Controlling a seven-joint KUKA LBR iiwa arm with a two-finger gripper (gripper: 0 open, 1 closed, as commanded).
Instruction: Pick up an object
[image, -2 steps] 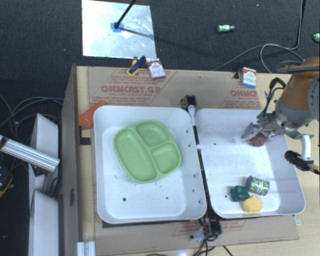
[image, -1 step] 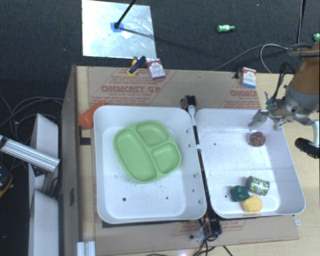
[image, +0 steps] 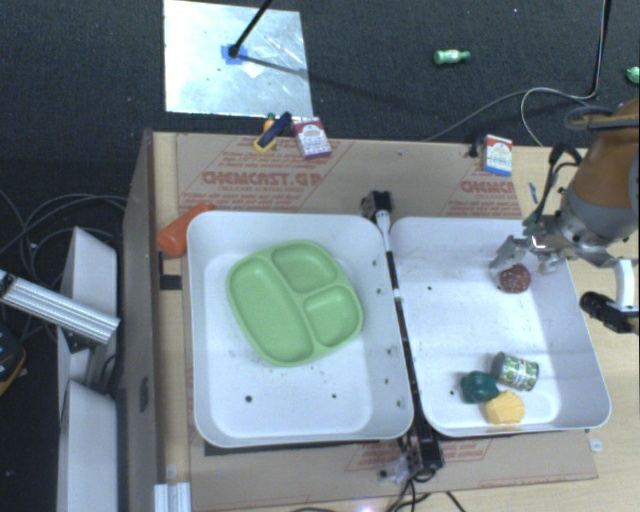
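While the tool (image: 528, 250) hangs low over the right bin (image: 450, 330) with fingers spread wide, a dark red round object (image: 515, 278) lies just below them, not gripped. A green divided plate (image: 295, 300) sits in the left bin (image: 215, 250).

Gripper (image: 528, 250) sits over right bin (image: 450, 330), just above a dark red round object (image: 515, 278). Small can (image: 517, 372), teal piece (image: 479, 385), yellow corn-like piece (image: 504, 408) clustered near front. Green divided plate (image: 294, 302) in left bin (image: 215, 400).
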